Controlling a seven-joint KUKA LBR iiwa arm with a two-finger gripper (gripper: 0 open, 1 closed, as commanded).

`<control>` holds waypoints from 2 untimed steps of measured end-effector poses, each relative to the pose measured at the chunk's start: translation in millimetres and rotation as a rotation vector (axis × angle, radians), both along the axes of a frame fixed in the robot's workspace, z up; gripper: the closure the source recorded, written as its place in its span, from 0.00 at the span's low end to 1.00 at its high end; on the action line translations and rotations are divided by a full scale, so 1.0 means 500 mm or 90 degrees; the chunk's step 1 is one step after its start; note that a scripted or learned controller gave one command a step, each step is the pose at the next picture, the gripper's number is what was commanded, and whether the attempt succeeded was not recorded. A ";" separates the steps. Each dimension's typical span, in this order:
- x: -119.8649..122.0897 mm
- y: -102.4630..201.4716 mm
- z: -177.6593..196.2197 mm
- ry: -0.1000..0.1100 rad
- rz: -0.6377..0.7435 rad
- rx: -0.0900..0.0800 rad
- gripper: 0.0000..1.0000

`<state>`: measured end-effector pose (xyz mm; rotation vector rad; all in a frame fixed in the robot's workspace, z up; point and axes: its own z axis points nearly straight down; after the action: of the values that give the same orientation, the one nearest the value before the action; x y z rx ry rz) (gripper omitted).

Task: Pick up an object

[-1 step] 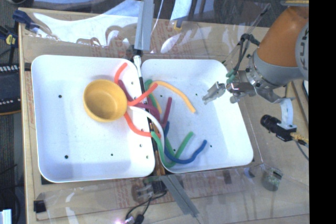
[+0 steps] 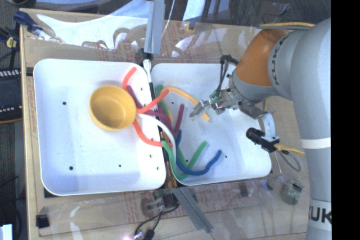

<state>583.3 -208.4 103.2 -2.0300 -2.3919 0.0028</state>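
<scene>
My gripper point(image 2: 200, 111) hangs over the upper middle of the right bin point(image 2: 247, 168), reaching in from the right. Its metal fingers point left and down, right by the end of a yellow flexible strip point(image 2: 181, 93) that arcs across the bin's top. Whether anything sits between the fingers is not visible. Below the gripper lie a green strip point(image 2: 194, 155), a blue strip point(image 2: 198, 168) and a maroon strip point(image 2: 178, 116). A yellow bowl point(image 2: 112, 107) rests in the left bin point(image 2: 73, 171). A salmon strip point(image 2: 147, 112) is draped over the divider between the bins.
The grey arm with its orange band point(image 2: 259, 62) covers the right bin's upper right corner. A black fitting with a yellow cable point(image 2: 263, 140) juts out at the right bin's right rim. A clear guard panel stands behind both bins.
</scene>
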 end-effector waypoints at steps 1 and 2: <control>0.001 0.000 0.021 0.000 0.002 0.000 1.00; 0.148 0.014 0.099 -0.003 0.013 -0.001 1.00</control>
<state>657.1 -201.5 152.6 -2.0076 -2.4166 -0.0011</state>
